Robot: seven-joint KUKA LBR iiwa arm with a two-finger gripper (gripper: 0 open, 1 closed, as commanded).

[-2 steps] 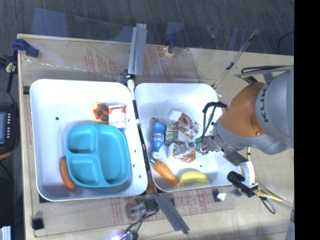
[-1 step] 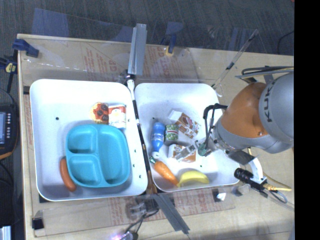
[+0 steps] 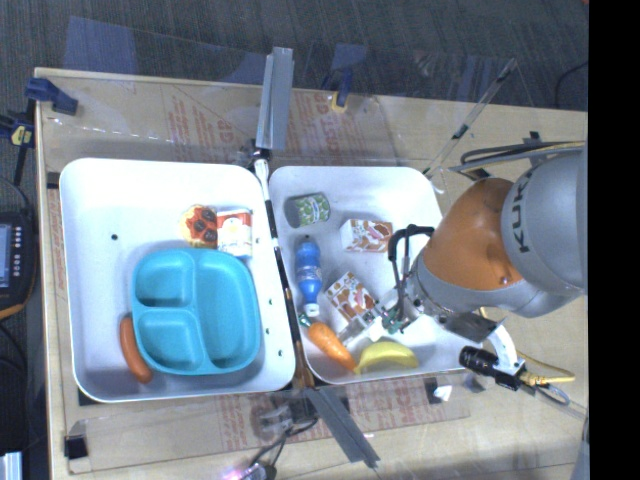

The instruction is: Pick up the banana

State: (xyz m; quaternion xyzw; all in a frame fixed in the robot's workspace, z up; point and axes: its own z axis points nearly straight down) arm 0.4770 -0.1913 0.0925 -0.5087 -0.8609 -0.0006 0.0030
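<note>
The yellow banana point(image 3: 389, 356) lies at the near edge of the right bin point(image 3: 425, 193), its curve facing up. An orange carrot point(image 3: 328, 343) lies just to its left. My gripper point(image 3: 385, 322) hangs directly above the banana's far side, between it and a snack packet point(image 3: 348, 295), and the grey and orange arm point(image 3: 485, 248) covers the bin's right part. Nothing shows held in the gripper.
The right bin also holds a blue water bottle point(image 3: 307, 273), a green can point(image 3: 309, 209) and a second snack packet point(image 3: 368, 234). In the left bin point(image 3: 90, 193) sit a blue divided tray point(image 3: 195, 311), a sausage point(image 3: 133, 349) and a berry packet point(image 3: 216, 228).
</note>
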